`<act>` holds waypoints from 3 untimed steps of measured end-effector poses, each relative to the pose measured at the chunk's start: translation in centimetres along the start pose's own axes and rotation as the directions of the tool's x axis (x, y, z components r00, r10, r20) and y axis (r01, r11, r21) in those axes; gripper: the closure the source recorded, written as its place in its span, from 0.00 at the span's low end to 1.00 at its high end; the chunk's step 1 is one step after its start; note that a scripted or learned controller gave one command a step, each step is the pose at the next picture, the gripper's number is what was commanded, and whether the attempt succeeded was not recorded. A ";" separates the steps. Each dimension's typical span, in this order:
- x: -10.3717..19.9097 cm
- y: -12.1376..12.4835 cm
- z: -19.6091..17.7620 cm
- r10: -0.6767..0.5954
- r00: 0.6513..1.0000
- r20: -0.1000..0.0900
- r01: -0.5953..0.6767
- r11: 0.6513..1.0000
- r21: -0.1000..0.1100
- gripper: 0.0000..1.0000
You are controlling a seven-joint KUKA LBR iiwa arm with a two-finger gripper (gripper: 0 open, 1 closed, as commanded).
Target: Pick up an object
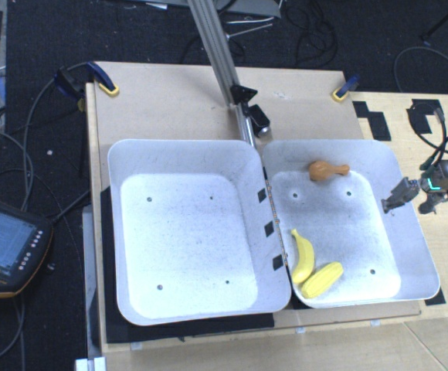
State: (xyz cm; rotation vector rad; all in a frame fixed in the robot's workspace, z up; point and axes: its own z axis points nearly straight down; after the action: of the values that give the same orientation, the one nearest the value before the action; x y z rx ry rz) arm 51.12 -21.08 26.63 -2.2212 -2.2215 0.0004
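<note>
you saw matt white plastic bins (185, 230), speckled and scuffed, on a pale wooden surface (170, 103); the banana (304, 258) looked smooth, slightly glossy plastic.

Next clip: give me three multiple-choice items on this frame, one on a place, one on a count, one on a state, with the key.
1. Where is the orange chicken-drumstick toy?
A. right white bin, far end
B. left white bin
C. bare bench

2. How many yellow items lie in the right white bin?
A. none
B. two
C. four

3. Where is the gripper?
A. over the left white bin
B. at the right bin's right rim
C. touching the banana

Key: 1 A, it lies by the far wall; 2 B, yellow banana and yellow oblong piece; 3 B, beside that rim, clear of everything.
</note>
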 end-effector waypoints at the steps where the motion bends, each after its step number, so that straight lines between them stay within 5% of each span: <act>1: 0.0 0.0 0.0 0.000 1.000 0.000 0.000 1.000 0.000 0.00; 3: -0.1 -0.9 9.8 0.000 1.000 -0.001 0.000 1.000 0.004 0.00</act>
State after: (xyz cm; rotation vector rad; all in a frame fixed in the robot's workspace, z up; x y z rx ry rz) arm 50.19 -21.16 16.83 -2.2183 -2.2192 0.0031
